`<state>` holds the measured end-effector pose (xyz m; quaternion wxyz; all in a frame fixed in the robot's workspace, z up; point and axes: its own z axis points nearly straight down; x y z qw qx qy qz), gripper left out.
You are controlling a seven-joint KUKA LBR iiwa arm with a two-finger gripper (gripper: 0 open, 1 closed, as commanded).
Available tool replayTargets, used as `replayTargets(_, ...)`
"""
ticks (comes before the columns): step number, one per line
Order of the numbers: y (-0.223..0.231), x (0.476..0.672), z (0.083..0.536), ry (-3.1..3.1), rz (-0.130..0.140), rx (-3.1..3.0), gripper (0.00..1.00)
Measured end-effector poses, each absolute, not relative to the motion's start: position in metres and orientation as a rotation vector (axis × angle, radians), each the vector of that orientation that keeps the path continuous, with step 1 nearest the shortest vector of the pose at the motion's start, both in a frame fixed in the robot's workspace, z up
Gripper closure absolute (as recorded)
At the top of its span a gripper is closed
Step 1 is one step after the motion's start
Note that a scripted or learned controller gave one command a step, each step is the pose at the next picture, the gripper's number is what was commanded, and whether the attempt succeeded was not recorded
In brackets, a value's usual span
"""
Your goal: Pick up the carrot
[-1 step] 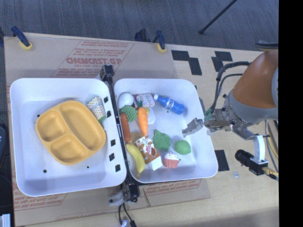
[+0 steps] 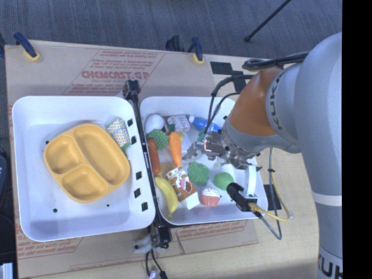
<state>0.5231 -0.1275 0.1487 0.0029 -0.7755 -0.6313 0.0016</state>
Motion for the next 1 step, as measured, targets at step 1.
replayTargets(1,-0.1042,0.6058,0.0910,-1.761,0.005,-2.596,0.00)
